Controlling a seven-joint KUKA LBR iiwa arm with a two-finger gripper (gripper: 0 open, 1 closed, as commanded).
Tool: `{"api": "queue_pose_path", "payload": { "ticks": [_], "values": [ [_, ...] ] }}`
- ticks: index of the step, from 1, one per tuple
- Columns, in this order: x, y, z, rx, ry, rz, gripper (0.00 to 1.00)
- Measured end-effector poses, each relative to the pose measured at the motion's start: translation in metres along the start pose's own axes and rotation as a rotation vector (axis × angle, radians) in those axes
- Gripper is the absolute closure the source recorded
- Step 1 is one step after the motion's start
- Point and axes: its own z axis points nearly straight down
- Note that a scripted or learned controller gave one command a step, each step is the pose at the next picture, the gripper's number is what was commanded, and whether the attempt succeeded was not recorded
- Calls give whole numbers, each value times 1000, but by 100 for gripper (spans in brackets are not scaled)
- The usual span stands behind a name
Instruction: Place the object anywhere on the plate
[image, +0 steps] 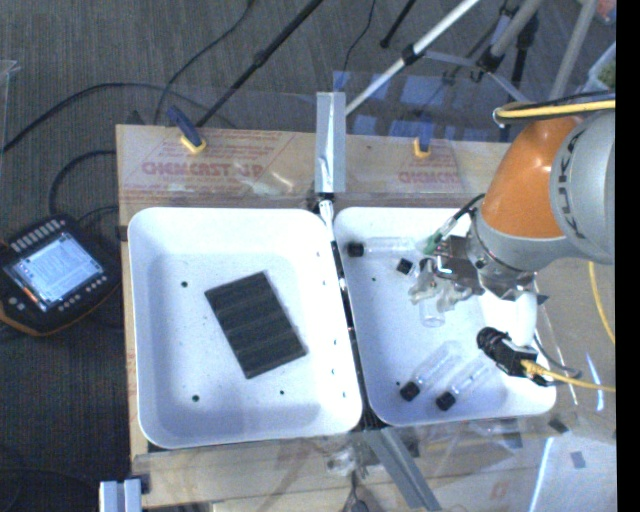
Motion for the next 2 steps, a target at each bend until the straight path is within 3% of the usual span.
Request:
{"api": "queue_pose_path", "payload": {
  "ticks": [1,2],
  "values": [
    [88,71,-3,0,0,-16,100],
    [27,-29,-36,0,0,-76,100]
  ]
}}
